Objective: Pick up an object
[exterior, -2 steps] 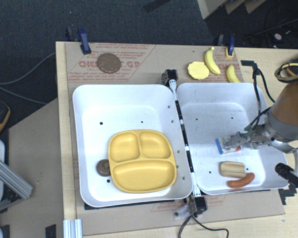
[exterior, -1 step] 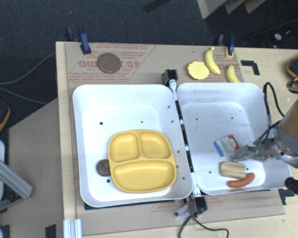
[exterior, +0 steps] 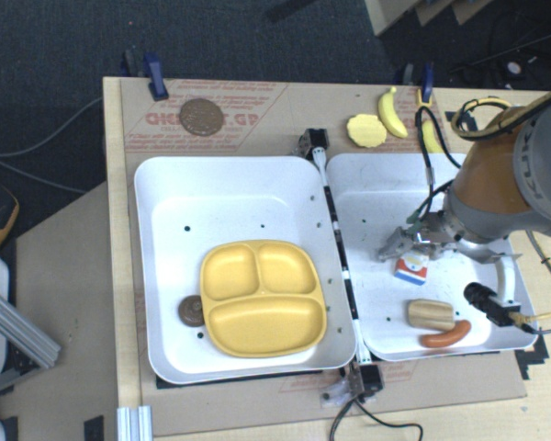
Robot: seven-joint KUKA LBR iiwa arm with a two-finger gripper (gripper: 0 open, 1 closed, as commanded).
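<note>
Right now I am hovering my gripper [exterior: 413,243] low in the right bin [exterior: 376,177]; whether it is apart or together I cannot tell. Just beside it, at five o'clock, a small red, white and blue carton [exterior: 410,270] is lying. Farther out at five o'clock, a wooden block [exterior: 430,314] and a sausage [exterior: 444,337] are resting, long axes running three to nine.

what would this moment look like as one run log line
gripper: over right white bin, just above small red, white and blue carton | grasp: none seen | nearby: tan wooden block, red sausage | left white bin: yellow divided plate
</note>
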